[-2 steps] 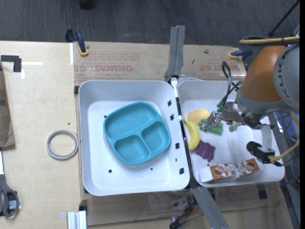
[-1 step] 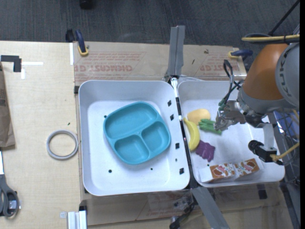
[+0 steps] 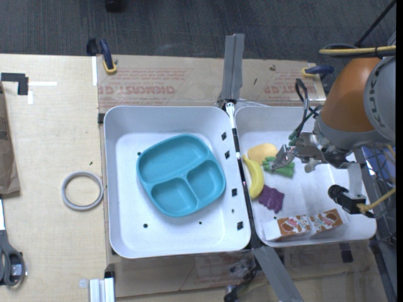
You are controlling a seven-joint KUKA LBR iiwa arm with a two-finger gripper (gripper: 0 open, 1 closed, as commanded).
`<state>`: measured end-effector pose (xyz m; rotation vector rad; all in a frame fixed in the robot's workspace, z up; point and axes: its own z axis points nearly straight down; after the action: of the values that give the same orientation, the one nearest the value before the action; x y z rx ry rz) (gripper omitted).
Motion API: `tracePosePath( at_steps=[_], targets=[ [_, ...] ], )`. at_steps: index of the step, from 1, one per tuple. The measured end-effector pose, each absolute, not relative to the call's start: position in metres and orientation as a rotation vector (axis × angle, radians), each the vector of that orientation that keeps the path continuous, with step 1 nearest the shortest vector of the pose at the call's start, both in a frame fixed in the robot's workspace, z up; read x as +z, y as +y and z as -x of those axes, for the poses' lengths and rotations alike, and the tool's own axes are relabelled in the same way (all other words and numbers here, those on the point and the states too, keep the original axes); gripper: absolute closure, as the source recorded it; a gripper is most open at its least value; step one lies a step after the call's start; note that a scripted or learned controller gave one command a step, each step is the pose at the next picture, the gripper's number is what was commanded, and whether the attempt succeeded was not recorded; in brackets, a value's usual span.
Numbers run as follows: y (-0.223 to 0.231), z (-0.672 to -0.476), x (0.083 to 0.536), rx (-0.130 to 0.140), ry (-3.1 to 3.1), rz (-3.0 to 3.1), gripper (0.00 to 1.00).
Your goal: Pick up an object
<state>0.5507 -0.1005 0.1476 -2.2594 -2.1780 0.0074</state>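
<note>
The right bin (image 3: 352, 228) holds a yellow banana (image 3: 255, 178), a yellow rounded fruit (image 3: 262, 151), a green toy (image 3: 280, 166), a purple toy (image 3: 271, 197) and an orange-and-white carton (image 3: 308, 224) along its front wall. My gripper (image 3: 285, 158) reaches in from the right, low over the green toy and just right of the yellow fruit. It covers the toy's top edge. The grey arm with its orange band (image 3: 349, 96) fills the bin's back right.
In the left bin (image 3: 119, 168) lies a blue divided plate (image 3: 181, 175). On the bench to the left are a grey tape ring (image 3: 82, 190), scissors (image 3: 11, 266) and a brown bag (image 3: 6, 150). A grey divider post (image 3: 233, 68) stands between the bins.
</note>
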Motion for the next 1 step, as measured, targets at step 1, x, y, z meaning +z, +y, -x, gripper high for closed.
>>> tracePosePath(
  at_steps=[1],
  targets=[
    [-0.1091, -0.5745, 0.0909, 0.004, -2.174, 2.265, 0.0]
  ],
)
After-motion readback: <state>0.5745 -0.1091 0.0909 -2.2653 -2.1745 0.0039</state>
